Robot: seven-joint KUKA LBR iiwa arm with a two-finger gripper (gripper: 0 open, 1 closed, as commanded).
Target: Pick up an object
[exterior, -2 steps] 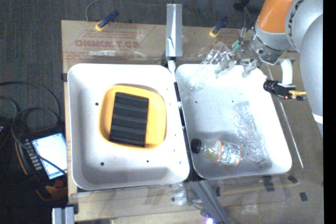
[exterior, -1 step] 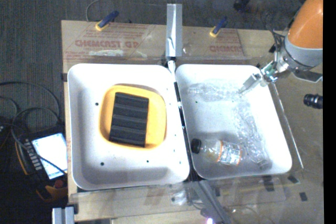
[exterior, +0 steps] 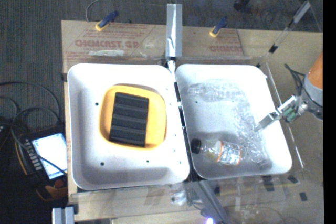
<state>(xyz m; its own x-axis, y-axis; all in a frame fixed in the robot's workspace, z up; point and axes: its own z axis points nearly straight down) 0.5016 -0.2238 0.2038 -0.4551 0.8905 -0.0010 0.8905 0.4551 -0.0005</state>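
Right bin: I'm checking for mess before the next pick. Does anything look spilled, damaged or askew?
The plastic bottle lies on its side near the front of the right bin, beside crumpled clear plastic. No spill visible.

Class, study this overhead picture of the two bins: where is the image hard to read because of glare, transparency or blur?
In the camera view, the clear plastic bottle and crinkled clear film nearly vanish against the bright right bin; the yellow tray with its black block reads crisply in the left bin; the gripper at the right is small and soft-edged.
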